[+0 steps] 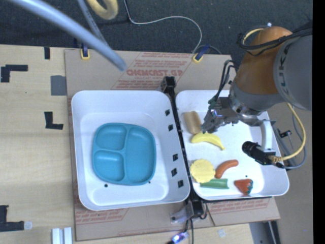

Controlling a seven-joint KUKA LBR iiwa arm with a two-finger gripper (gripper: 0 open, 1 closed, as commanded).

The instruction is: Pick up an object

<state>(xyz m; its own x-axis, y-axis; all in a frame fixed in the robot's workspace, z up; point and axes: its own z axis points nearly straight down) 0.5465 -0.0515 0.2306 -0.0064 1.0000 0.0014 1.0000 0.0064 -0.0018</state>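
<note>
Likely the banana is the pick. It lies flat in the right bin, near the divider, curved side up toward the gripper, which hangs just above its upper edge. Its nearness to the tool is my only ground for calling it the target. The tan roll, just beside the gripper on the divider side, is about as close and could equally be meant.

How wide the gripper stands cannot be made out; its tip is a dark mass against the white floor, and nothing is seen held in it. Nor can I tell whether it touches the banana or hovers over it, since the slanted view gives no height.

The other toys sit along the bin's near edge, well apart from the tool: a yellow disc, a sausage beside it, a green pod below both, and a red piece in the corner. That spacing probably leaves room for a clean descent.

The arm covers the bin's far right corner. A blue plate rests in the left bin, out of the way.
</note>
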